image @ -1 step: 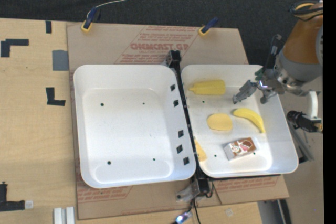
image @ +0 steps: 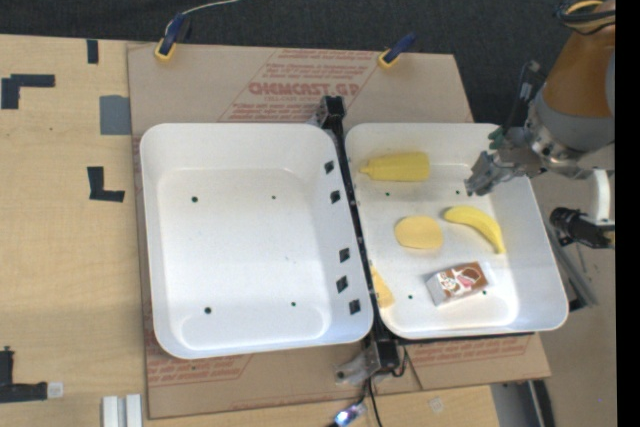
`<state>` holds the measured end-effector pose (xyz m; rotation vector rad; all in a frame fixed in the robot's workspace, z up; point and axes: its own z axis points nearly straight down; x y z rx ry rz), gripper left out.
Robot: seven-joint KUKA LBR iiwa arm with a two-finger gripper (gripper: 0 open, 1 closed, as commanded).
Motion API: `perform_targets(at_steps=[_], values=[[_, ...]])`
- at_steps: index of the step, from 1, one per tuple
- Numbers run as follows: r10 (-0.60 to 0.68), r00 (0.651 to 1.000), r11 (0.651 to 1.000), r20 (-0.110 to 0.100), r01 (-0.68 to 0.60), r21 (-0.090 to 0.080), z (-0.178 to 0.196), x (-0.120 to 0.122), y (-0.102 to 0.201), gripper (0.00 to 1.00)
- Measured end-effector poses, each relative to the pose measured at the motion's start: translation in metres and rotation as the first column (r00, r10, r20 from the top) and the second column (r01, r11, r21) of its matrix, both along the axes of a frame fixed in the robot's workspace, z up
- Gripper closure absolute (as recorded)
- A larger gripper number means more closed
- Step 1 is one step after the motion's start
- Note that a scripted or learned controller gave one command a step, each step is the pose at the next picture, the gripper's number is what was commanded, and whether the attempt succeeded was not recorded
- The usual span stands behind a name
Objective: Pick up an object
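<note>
While the gripper [image: 484, 173] hangs over the right bin's [image: 530, 260] far right side, I cannot tell its grip state; nothing is visibly held. A banana [image: 477, 225] lies just below the tips, apart from them. A yellow round piece [image: 418, 233] sits below-left, a yellow oblong piece [image: 397, 167] directly left, a small printed packet [image: 458, 282] further below. The left bin [image: 240, 235] lies well left.

Light wooden bench [image: 60, 245], topped by a brown cardboard sheet [image: 300, 85] with red print. Sat directly on that sheet: two shallow white bins, left bin [image: 165, 215] and right bin [image: 530, 245], touching along a black seam. Clipped to the sheet's far edge: two yellow-and-blue clamps [image: 170, 40]. Stuck left of the sheet: dark tape marks [image: 100, 185].
</note>
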<state>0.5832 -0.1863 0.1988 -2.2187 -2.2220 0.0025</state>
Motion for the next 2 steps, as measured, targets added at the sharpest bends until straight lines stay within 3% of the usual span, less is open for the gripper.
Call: perform_targets(at_steps=[1,2], values=[[-0.005,1.000,1.000,0.004,0.005,-0.002,0.078,-0.078,-0.020,1.00],[0.010,1.000,1.000,0.006,-0.010,0.002,0.145,-0.099,0.095,1.00]])
